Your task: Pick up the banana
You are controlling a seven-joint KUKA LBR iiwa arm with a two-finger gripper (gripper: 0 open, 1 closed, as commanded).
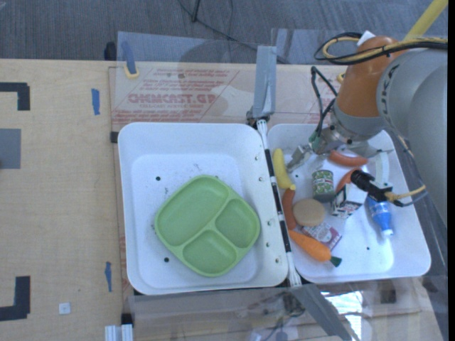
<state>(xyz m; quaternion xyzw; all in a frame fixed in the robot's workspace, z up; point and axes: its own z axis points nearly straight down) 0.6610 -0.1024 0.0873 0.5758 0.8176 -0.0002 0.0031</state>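
Slim yellow banana [282,170] lying lengthwise against right white bin's [412,256] left wall, untouched; two-finger gripper [304,154] poised just beside it, presumably lining up; finger spread indiscernible.

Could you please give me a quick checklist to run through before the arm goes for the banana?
1. Banana located, along the right bin's left wall: ok.
2. Banana top uncovered: ok.
3. Gripper close to banana, just right of its upper end: ok.
4. Finger opening: cannot tell.
5. Room around banana: not ok, wall on one side, sausage at its lower end.
6. Banana already held: not ok.
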